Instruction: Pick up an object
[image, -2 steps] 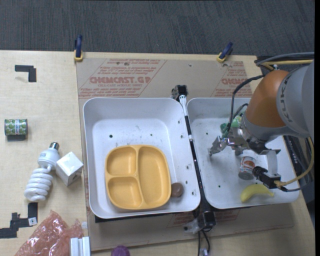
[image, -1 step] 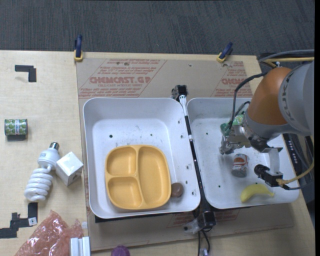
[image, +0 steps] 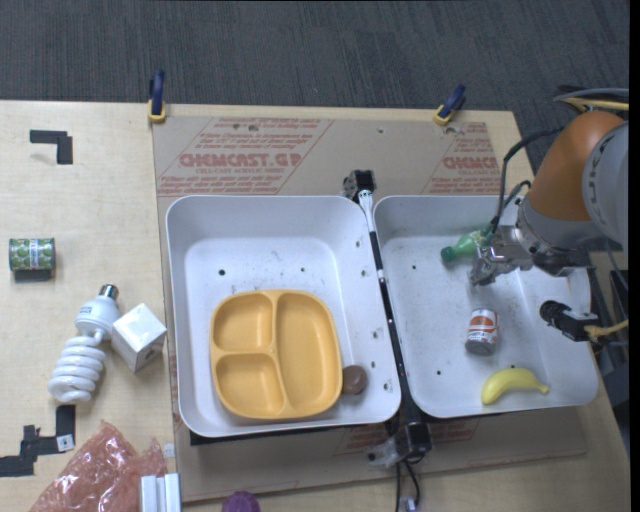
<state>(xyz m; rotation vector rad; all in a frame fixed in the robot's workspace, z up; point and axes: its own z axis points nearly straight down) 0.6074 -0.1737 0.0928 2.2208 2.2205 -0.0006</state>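
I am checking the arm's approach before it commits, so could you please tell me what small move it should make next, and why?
Probably a short descent onto the green plastic toy. The gripper sits in the right white bin, beside the toy's right end, with nothing seen between its fingers. The small orange-and-white can and the yellow banana lie further off, nearer the front wall.

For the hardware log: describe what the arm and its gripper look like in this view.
The grey robot arm has smooth, rounded casing with a broad orange band above the wrist. Thin black cables loop along its left side down toward the wrist. The small metallic two-finger gripper is silver-grey with darker parts. A black fitting sticks out below the wrist. No markings can be made out.
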